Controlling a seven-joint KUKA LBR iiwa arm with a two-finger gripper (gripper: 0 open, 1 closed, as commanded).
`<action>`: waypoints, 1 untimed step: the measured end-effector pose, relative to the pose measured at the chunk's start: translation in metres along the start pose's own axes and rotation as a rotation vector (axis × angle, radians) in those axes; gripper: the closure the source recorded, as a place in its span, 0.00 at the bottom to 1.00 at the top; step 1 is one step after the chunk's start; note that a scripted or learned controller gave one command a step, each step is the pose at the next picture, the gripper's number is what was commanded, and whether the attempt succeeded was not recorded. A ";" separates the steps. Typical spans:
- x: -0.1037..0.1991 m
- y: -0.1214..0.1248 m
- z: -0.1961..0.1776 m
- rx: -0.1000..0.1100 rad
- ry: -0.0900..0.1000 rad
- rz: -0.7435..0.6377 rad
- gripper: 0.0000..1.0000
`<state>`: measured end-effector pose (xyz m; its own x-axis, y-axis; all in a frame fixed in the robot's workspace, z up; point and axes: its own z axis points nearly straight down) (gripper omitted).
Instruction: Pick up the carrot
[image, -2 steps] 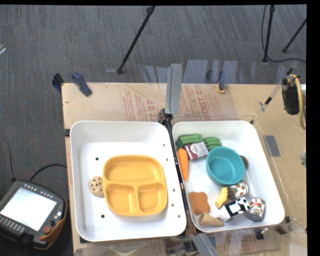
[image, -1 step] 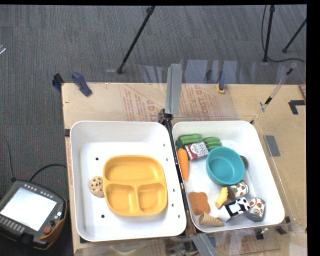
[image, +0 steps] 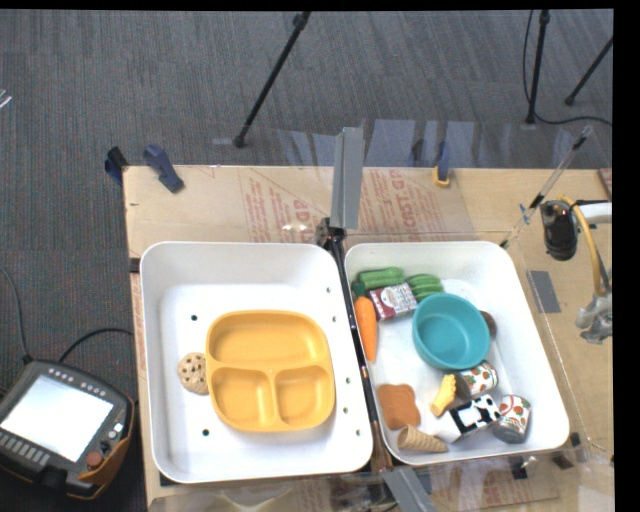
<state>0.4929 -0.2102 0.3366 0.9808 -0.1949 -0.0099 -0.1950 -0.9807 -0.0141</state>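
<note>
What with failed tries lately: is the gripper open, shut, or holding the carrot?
Gripper: cannot be told.
The carrot lies free in the right bin.

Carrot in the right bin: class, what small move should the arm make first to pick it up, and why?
Probably bring the claw over the carrot, lined up across its width. It lies lengthwise along the right bin's left wall, with a red packet close beside its top, so there's little side room.

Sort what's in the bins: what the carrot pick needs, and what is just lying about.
Needed: carrot, lying along the right bin's left wall.

Lying about: yellow tray and cookie in the left bin; teal bowl, green beans, ice cream cone, banana.
</note>
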 end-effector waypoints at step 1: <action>0.001 -0.003 -0.132 -0.006 0.016 -0.002 1.00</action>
